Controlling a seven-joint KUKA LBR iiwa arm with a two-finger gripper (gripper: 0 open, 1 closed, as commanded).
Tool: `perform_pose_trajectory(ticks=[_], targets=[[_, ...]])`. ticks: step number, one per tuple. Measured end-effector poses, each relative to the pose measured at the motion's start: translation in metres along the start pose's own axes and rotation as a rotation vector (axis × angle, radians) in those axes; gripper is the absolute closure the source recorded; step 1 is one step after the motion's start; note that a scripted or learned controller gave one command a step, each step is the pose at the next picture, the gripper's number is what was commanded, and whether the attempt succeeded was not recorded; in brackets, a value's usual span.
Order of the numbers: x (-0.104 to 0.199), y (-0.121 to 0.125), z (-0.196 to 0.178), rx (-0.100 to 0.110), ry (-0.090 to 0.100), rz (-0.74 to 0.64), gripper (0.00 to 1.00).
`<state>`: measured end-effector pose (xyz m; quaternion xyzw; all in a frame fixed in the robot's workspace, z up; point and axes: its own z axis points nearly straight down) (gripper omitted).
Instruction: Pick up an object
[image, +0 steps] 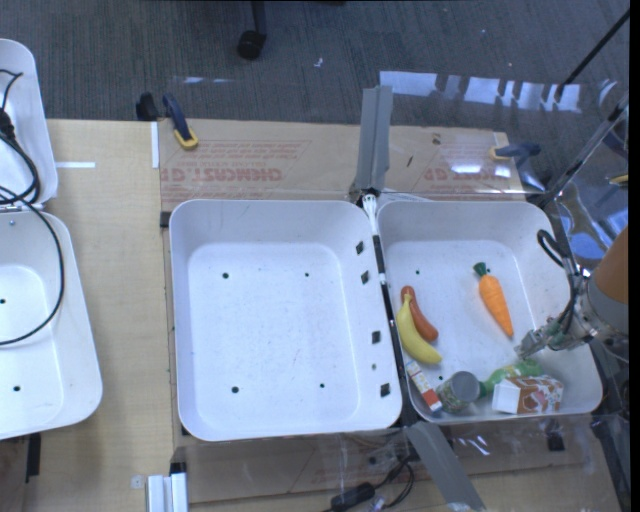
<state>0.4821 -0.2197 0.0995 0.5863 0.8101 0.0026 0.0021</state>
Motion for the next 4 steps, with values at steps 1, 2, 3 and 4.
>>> perform_pose_trajectory(ticks=[1, 2, 3, 4], targets=[[0.002, 0.001, 0.0, 0.001, 0.005, -0.003, 0.0], [0.034, 0.069, 0.01, 0.009, 0.001, 0.058, 0.0], [0.033, 0.069, 0.003, 0.01, 0.001, 0.058, 1.0], [0.063, 0.097, -0.12, 0.01, -0.001, 0.13, 1.0]])
